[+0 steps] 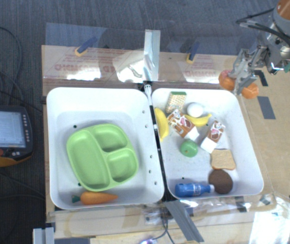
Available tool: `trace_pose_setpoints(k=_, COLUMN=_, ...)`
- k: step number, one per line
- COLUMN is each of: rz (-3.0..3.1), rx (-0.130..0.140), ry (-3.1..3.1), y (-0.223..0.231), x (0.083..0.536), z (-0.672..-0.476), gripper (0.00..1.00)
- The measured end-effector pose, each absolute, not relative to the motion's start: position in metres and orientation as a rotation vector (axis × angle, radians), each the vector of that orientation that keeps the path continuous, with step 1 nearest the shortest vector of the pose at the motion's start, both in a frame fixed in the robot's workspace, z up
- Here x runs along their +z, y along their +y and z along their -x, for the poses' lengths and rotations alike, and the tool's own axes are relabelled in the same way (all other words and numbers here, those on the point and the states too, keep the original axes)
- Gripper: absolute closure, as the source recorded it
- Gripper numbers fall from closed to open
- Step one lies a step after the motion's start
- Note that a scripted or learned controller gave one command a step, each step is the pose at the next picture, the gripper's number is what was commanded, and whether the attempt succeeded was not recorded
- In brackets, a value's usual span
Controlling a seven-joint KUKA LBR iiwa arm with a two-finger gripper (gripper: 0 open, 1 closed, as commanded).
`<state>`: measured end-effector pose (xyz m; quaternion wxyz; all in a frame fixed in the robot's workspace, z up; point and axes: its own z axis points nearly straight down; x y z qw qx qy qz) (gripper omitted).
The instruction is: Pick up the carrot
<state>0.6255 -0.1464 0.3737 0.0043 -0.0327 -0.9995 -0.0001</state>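
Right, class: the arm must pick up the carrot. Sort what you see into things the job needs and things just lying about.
Needed for the job:
carrot, in the left bin
gripper, above the right bin's far corner

Just lying about:
green divided plate
banana
green apple
slice of bread
blue bottle
egg

Orange carrot (95, 198) — flat along left bin's (58, 98) near wall

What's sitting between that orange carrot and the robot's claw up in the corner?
In the camera view, between carrot and gripper lie the green tray, the bin divider, the banana and small food boxes.
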Motion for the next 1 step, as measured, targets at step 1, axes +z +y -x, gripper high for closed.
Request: trace_pose_setpoints(k=1, rz=-0.065, rx=0.003, ry=-3.144, y=-0.1784, x=0.3663, z=-0.6642, gripper=1.00)
